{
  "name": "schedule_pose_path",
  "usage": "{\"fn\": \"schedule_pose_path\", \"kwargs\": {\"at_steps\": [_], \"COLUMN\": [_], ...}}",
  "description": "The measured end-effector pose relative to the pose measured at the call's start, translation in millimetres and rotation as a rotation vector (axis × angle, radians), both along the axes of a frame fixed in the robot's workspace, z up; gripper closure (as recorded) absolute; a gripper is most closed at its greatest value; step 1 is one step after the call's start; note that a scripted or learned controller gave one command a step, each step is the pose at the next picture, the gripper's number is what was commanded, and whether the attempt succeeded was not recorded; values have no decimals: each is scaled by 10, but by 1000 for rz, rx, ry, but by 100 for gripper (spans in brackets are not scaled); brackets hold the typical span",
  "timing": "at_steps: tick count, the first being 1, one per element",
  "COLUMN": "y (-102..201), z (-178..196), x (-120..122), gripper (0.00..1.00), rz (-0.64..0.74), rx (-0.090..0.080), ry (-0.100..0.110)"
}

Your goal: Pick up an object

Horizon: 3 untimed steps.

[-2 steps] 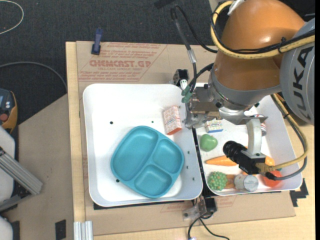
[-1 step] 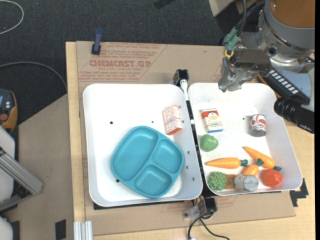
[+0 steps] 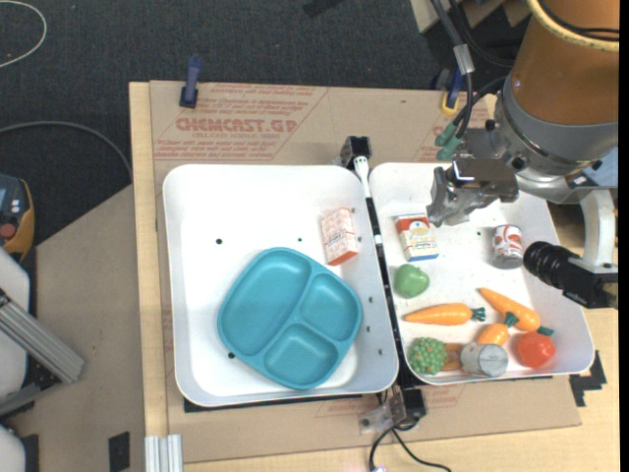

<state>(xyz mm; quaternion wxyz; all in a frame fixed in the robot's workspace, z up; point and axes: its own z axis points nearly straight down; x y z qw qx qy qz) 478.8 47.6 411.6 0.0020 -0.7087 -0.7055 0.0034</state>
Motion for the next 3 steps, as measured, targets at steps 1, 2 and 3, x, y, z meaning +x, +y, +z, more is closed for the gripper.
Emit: {"fn": "schedule_pose_path", "kwargs": {"at_steps": [1, 2, 3], "y": [610, 577, 582], "z": [-28, 87, 189], "x": [1, 11, 16], "gripper": [100, 100, 100], "rz": [11, 6, 7], "rx": [3, 2, 1], "ry": [-5, -9, -11]}}
